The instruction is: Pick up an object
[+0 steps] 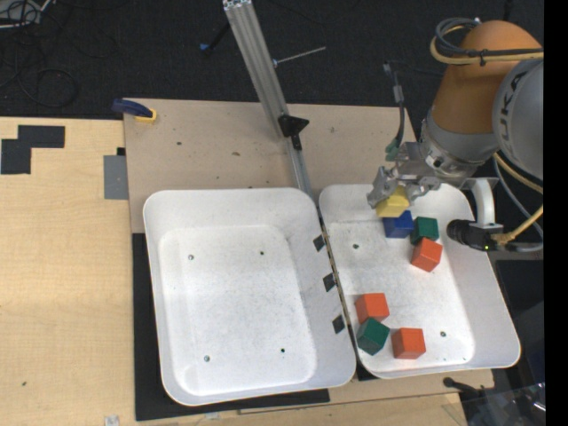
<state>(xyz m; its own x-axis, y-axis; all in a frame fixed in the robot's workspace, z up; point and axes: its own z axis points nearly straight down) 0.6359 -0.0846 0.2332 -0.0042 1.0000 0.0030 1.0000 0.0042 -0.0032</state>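
Here, hand (397, 187) over yellow block (393, 206), finger state unclear, blue block (398, 224) and green block (426, 228) crowding beside.

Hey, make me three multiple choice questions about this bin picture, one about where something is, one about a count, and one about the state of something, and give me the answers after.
1. Where does the yellow block lie?
A. In the left bin
B. At the far end of the right bin, right under the gripper
C. On the bare bench

2. How many orange blocks are in the right bin?
A. One
B. Two
C. Three

3. How does the blue block lie relative to the yellow block?
A. Touching it, just on its near side
B. Far from it, in the near corner of the bin
C. Stacked on top of it

Answers: 1 B, the yellow block sits just below the gripper at the bin's far end. 2 C, one orange block lies near the blue one and two lie toward the near end. 3 A, the blue block's edge meets the yellow one.
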